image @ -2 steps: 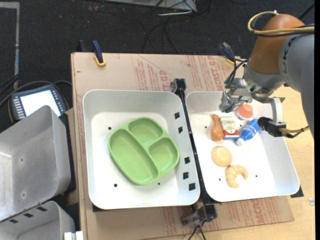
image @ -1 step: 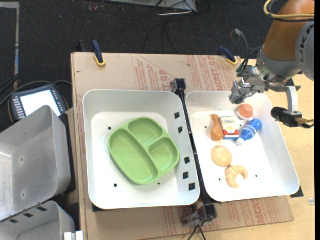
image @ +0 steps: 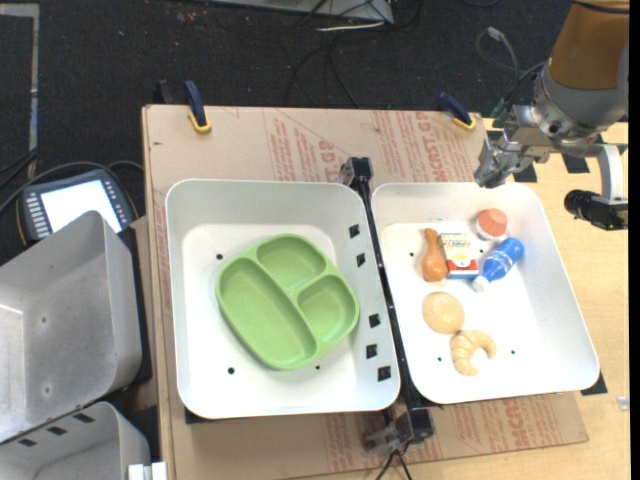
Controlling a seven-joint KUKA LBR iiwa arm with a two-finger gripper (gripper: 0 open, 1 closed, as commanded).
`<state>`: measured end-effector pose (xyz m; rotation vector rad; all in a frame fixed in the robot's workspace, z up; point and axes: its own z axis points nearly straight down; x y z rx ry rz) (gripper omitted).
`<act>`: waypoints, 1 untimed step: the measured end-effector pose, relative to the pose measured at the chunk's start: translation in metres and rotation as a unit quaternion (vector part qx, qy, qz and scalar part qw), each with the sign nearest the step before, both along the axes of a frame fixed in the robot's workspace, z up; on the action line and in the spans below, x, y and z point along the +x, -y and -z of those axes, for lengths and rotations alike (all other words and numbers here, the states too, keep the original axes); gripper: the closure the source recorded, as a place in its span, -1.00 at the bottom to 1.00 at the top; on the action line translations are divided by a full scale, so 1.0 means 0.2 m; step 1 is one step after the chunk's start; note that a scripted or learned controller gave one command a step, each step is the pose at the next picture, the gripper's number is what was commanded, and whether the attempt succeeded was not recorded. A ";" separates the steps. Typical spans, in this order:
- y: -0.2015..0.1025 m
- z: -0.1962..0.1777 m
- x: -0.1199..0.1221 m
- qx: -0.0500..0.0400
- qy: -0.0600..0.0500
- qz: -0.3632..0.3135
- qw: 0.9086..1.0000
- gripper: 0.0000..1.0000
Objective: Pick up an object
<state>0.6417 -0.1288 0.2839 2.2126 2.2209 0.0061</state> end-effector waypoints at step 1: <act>-0.29 0.08 0.00 0.002 -0.004 -0.002 1.000 1.00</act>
